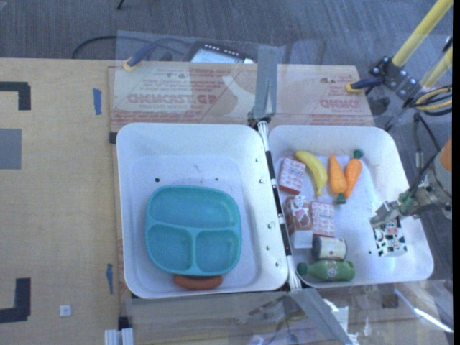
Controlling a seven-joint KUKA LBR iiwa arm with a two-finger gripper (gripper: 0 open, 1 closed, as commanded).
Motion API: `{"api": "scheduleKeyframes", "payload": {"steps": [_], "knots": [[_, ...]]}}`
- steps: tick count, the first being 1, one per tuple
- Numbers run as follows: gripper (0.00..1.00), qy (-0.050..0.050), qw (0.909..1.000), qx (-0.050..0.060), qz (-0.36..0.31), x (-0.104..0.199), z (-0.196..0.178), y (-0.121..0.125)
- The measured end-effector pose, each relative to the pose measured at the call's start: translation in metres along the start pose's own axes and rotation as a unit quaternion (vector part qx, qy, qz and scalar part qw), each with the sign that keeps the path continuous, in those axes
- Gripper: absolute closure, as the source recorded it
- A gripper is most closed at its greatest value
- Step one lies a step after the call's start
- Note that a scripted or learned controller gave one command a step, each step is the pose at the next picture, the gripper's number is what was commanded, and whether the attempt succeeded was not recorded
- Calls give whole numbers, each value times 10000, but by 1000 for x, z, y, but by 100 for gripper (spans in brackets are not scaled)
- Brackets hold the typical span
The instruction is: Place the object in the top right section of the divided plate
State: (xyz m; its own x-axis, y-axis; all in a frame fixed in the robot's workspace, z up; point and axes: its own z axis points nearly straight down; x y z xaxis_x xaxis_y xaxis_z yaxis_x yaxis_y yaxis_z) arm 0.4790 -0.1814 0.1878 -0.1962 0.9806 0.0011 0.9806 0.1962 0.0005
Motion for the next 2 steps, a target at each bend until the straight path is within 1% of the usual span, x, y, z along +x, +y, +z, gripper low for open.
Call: {"api": "scheduleKeyframes", "payload": {"steps": [1, 2], "knots": [[100, -7, 9903, 1, -1386, 66, -73, 102], [100, -5, 9420, -6, -3355, 229, -55, 159]]}}
